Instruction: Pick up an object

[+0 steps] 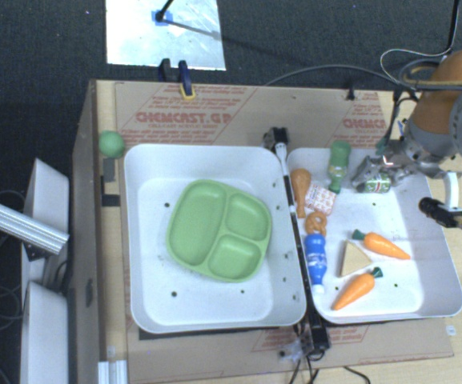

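Two carrots (381, 246) lie in the right bin (435, 294) below the jaws (377, 174) — whether these are apart I cannot tell — one green bottle (339, 165) just left, open floor near the right rim.

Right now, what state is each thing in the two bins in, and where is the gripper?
Green divided plastic plate: flat, upright, nothing on it, left bin.
Two orange toy carrots: lying flat, apart, right bin.
Blue plastic bottle: lying along the divider.
Green bottle: lying near the back wall.
Gripper: low over the right bin's back.
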{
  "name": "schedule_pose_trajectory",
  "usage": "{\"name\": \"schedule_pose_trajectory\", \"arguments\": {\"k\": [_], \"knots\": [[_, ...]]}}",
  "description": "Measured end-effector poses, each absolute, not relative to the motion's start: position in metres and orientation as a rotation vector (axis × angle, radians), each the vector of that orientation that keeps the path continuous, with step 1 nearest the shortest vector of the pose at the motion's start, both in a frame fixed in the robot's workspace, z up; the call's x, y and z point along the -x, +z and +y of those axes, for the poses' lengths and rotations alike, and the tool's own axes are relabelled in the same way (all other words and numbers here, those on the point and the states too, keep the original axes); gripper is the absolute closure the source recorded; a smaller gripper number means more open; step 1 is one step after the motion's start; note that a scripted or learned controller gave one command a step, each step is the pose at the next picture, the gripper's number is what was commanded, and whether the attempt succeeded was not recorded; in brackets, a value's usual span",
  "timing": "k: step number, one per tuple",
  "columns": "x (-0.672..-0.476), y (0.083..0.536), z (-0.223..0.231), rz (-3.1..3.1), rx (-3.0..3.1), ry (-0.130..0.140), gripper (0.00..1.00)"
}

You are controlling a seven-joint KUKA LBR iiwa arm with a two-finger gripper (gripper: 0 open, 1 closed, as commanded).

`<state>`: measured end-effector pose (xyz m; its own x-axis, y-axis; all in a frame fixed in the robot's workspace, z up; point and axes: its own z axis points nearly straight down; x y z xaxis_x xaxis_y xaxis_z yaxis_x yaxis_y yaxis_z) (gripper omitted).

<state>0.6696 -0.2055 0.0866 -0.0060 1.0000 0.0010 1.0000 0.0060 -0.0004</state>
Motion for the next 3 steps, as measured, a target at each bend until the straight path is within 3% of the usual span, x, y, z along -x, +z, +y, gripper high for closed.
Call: {"name": "schedule_pose_trajectory", "arguments": {"k": [2,3], "knots": [[-0.670,0.087,-0.206,-2.227,2.214,0.000,0.00],[-0.672,0.099,-0.206,-2.238,2.218,-0.005,1.00]]}}
